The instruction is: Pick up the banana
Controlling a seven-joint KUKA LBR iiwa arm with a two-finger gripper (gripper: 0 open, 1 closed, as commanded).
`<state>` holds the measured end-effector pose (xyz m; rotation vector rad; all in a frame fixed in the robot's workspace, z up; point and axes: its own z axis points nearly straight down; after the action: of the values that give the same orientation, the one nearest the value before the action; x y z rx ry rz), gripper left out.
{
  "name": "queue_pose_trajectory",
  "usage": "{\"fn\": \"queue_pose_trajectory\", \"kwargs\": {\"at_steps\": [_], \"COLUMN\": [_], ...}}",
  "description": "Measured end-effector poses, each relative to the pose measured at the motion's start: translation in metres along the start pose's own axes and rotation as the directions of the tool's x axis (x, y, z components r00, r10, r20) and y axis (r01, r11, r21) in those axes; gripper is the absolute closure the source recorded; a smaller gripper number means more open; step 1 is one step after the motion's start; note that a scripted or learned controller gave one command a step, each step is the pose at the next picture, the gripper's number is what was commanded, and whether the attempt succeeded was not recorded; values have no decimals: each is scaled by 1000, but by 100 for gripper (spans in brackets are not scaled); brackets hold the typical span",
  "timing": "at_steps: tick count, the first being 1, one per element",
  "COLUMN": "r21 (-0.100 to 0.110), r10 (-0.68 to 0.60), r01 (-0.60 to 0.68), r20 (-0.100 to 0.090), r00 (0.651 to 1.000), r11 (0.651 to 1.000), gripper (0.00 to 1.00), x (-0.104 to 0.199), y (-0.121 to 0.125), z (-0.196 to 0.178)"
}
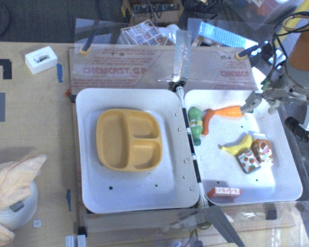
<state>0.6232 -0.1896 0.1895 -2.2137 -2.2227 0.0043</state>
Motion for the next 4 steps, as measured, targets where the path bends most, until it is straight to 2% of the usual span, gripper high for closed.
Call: {"fn": "queue_pose_trajectory", "kwargs": {"at_steps": [1, 2, 3, 4], "r21": [-5, -3, 0, -13], "r10": [161, 162, 159, 143], "r01": [-161, -162, -159, -143], "r20": [-10, -5, -11, -1], "r00": [987, 987, 987, 990], "r11": [987, 987, 987, 990], "gripper": [0, 100, 0, 0], "x": [-22, -25, -22, 57], "y": [-49, -49, -48, -28], "z": [95, 89, 89, 103]}}
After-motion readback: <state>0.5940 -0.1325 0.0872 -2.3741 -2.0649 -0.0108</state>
